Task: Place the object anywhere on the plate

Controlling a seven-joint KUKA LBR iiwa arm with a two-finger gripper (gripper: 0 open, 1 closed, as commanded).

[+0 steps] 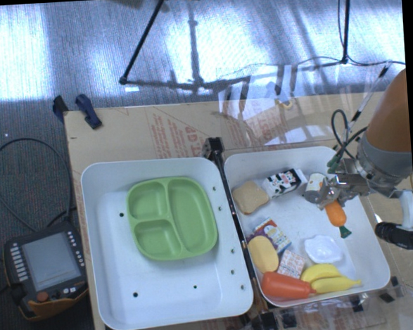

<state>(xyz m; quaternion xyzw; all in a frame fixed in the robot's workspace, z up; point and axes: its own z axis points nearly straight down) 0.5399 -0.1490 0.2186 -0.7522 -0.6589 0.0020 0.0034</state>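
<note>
Claw [330,200] sits over the right bin [352,159], near its right wall, closed on a small toy carrot [336,216] that hangs from it, orange body, green tip pointing down toward the bin floor. Arm [387,130] comes in from the tabletop's right edge. Green three-compartment plate [172,217] lies in the left bin [112,273], upper half, well apart from the carrot. In the right bin: bread slice [249,196] near the upper-left corner, cow-print milk carton [283,182] just beside it, small snack packet [271,232] mid-left, yellow potato-like piece [263,253] below that, big orange carrot [286,286] along the bottom wall, bananas [330,278] at the lower right, white dish [321,248] above them.
</note>
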